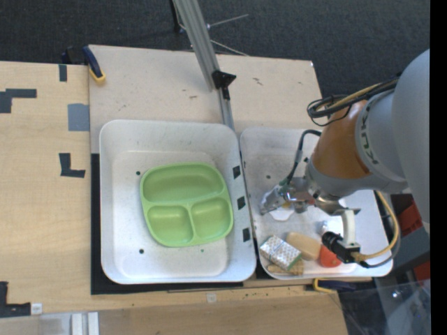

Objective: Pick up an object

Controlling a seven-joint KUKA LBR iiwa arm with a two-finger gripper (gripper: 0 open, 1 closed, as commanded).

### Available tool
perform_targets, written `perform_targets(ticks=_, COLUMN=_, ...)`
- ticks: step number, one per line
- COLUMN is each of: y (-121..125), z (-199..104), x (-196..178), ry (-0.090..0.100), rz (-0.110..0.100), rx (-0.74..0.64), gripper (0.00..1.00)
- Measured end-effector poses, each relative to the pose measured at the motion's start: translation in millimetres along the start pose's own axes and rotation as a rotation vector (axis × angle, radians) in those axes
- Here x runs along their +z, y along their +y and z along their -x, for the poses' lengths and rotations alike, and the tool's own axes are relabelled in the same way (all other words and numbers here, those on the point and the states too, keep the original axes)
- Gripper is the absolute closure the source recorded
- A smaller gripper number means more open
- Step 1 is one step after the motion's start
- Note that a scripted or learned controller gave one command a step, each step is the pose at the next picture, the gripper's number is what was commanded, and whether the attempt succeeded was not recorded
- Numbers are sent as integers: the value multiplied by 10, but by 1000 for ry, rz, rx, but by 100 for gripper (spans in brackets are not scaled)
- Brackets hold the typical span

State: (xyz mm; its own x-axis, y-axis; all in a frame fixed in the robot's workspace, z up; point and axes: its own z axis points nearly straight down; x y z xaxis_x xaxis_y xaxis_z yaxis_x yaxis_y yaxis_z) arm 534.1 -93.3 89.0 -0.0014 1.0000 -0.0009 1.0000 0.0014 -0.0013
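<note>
In the camera view the arm [380, 142] comes in from the right and bends down over the right bin [255, 155], with its orange band sitting above the wrist. The jaws [279, 199] hang low over the middle of that bin, close to its floor. They are seen from above and partly hidden by the wrist and its cables, so I cannot tell how far they stand apart or whether anything sits between them.

The loose things lie in the near part of the same bin, toward the bottom of the view from the jaws. A small white piece [281, 214] lies just beside the jaws, almost under them. Further toward the near rim are a patterned packet [280, 252], a tan block [304, 243] and a red-orange piece [328, 255]. The tan block's long axis runs slantwise, from upper left to lower right. The packet lies turned like a diamond, touching or nearly touching the block.

The left bin [112, 187] holds a green divided plate [186, 204], well apart from the jaws, across the wall between the bins.

My judgement: the white piece is nearest; the others need a short shift toward the near rim.
</note>
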Motion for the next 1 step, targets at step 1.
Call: perform_targets(ticks=1, y=-2, z=-6, x=-104, ry=1, rz=-1, rx=0, gripper=100)
